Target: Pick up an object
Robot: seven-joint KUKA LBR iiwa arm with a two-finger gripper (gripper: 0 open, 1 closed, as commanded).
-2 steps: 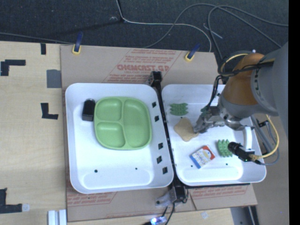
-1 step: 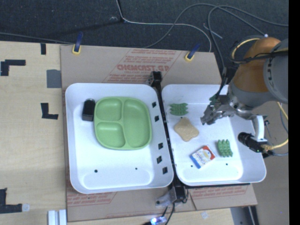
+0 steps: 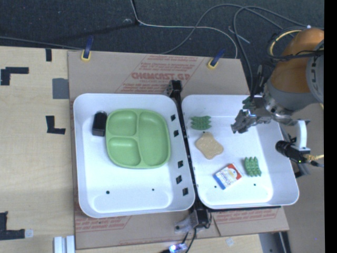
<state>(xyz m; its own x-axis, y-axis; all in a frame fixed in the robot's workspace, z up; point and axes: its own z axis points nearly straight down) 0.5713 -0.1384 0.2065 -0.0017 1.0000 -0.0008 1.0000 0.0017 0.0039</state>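
Glossy green three-compartment plate [image 3: 138,138] beside black block [image 3: 99,124]

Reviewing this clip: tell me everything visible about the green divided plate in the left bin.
The green divided plate is pale green, rounded-square, and looks like matte plastic. Raised ridges split it into three compartments: two smaller ones on its left side, one longer one on its right. It lies flat and upright on the floor of the left bin, toward the back. A small black block sits against its left rim.
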